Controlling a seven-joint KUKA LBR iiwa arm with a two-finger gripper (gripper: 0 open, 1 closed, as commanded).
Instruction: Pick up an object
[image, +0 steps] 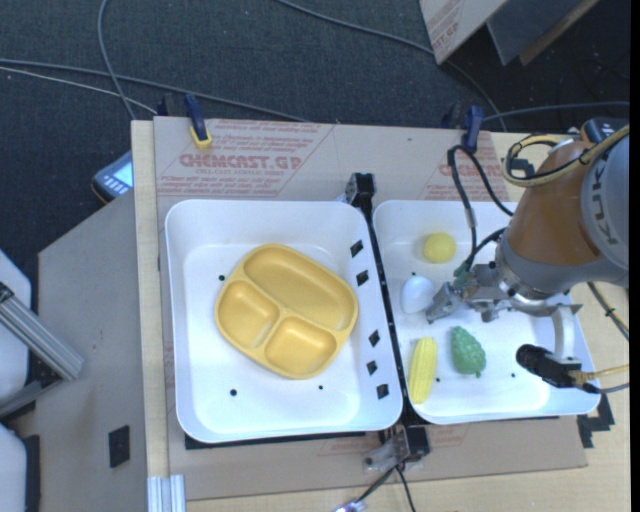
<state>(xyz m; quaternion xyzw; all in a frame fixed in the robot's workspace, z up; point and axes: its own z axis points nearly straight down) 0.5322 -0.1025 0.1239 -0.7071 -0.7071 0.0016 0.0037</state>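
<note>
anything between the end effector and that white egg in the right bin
Nothing visible. The end effector sits right beside the white egg; the corn and green toy lie lower in the view, off that line.

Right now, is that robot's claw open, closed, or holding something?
Gripper: cannot be told from this view; it sits over the right bin beside a white object.

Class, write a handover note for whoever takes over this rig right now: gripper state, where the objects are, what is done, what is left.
Gripper: over the right bin, beside the white object; nothing visibly held.
Right bin: yellow ball at the back, white object in the middle, corn cob and green item at the front.
Left bin: yellow divided plate.
Done: nothing lifted yet.
Left: grasp and lift one object.
</note>
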